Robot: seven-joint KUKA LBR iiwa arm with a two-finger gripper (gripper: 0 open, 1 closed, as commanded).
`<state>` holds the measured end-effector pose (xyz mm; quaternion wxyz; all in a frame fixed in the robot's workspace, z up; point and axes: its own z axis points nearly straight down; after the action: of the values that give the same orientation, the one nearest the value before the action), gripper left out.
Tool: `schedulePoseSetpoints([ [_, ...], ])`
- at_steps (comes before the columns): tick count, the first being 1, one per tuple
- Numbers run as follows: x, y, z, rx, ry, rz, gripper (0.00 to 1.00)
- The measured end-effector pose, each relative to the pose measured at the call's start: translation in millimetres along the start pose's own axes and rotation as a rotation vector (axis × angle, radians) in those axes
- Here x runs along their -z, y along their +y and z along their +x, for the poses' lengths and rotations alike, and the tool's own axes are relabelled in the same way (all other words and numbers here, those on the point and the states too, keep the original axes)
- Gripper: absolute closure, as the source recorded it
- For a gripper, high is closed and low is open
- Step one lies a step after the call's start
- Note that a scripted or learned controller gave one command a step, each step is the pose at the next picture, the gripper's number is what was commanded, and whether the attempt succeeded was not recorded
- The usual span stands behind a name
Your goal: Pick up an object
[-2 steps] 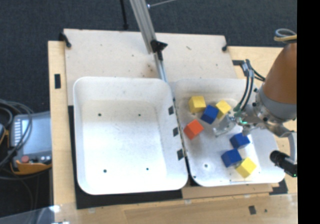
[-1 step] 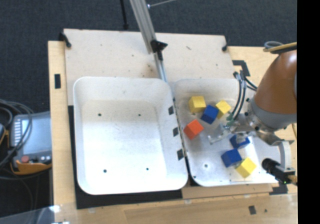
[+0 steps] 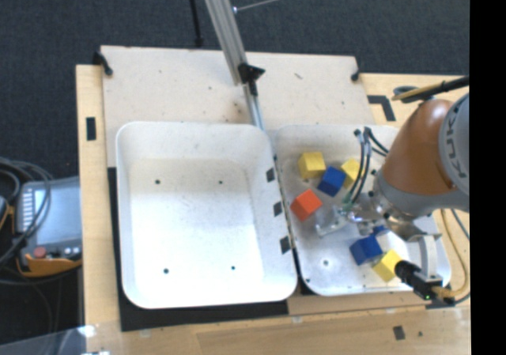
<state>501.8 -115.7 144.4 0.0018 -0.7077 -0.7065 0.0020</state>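
Observation:
The right bin (image 3: pixel 332 278) holds several small blocks. A yellow block (image 3: pixel 311 164) and a blue block (image 3: pixel 332 181) lie near its far side, with another yellow block (image 3: pixel 352 171) partly behind cables. An orange block (image 3: pixel 307 204) sits by the bin's left wall. A second blue block (image 3: pixel 366 249) and a yellow block (image 3: pixel 386 265) lie near the front. My gripper (image 3: pixel 332 220) reaches down into the bin's middle, just right of the orange block; nothing shows between its fingers. The grey arm with its orange band (image 3: pixel 423 148) covers the bin's right part.
The left bin (image 3: pixel 134 187) stands beside the right one. A slanted metal pole (image 3: pixel 225 29) rises from the back of the bench. A control pendant (image 3: pixel 43 219) and cables lie off the bench at the left.

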Motion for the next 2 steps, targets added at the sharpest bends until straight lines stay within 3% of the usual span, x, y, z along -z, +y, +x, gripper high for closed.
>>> schedulePoseSetpoints([
  [1,-48,1,-2,0.000,-0.003,-0.008,0.00],
  [2,-35,3,-2,-0.007,0.000,-0.012,1.00],
])
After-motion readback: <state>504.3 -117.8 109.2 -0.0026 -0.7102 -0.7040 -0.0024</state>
